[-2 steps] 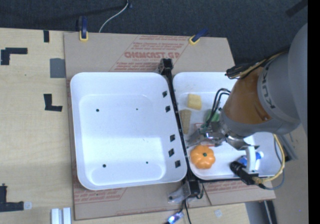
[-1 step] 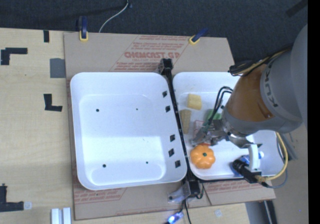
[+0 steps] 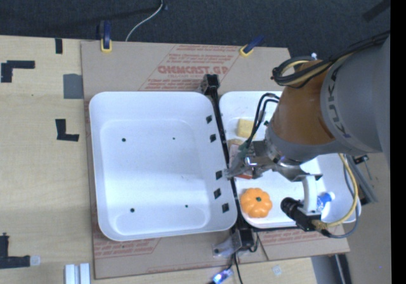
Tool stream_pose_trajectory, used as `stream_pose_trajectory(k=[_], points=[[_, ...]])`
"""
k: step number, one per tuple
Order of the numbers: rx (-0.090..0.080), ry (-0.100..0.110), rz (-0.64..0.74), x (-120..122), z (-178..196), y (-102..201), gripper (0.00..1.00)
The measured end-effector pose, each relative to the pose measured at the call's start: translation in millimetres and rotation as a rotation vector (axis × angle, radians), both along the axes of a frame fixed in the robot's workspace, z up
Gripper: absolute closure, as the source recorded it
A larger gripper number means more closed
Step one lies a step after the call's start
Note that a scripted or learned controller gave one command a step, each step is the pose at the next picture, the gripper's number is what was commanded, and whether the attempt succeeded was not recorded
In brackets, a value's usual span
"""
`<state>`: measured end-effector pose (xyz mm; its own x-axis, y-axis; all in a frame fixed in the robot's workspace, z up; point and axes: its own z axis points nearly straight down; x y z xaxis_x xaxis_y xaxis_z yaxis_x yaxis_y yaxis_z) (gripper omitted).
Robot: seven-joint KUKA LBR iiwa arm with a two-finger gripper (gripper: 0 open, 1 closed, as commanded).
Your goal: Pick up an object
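A small orange pumpkin-shaped object (image 3: 255,203) is seen lying in the right-hand bin (image 3: 330,168), near that bin's front left corner and close to the wall it shares with the left-hand bin (image 3: 152,162). A pale yellow block (image 3: 245,128) is seen further back in the same bin, also near the shared wall, and a small blue and white item (image 3: 324,201) is glimpsed to the right of the pumpkin, partly hidden by cabling. The tool (image 3: 244,163) is positioned just behind the pumpkin and above the bin floor, between the pumpkin and the yellow block, at the end of the grey arm (image 3: 355,105) with its orange band. Whether the tool is spread or closed cannot be told, since its tip is blurred and crowded by dark hardware; nothing is seen held in it.

The step in hand is judged to be the approach to a grasp, with nothing lifted yet. For it to be done well, the tool should be centred over the pumpkin's rounded body before descent, and room should be kept from the shared wall so that one side is not blocked. The pumpkin's ribbed, curved surface is likely to slip if caught off-centre, so the grip should be taken across its widest part and the lift made straight up. The left-hand bin, the cardboard sheet (image 3: 184,70) and the bench (image 3: 38,168) need not be touched.
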<state>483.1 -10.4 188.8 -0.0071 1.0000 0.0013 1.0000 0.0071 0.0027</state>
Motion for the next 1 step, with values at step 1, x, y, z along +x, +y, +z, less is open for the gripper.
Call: stream_pose_trajectory(k=[1], points=[[0.000, 0.000, 0.000, 16.6, 50.5, 58.5, 1.00]])
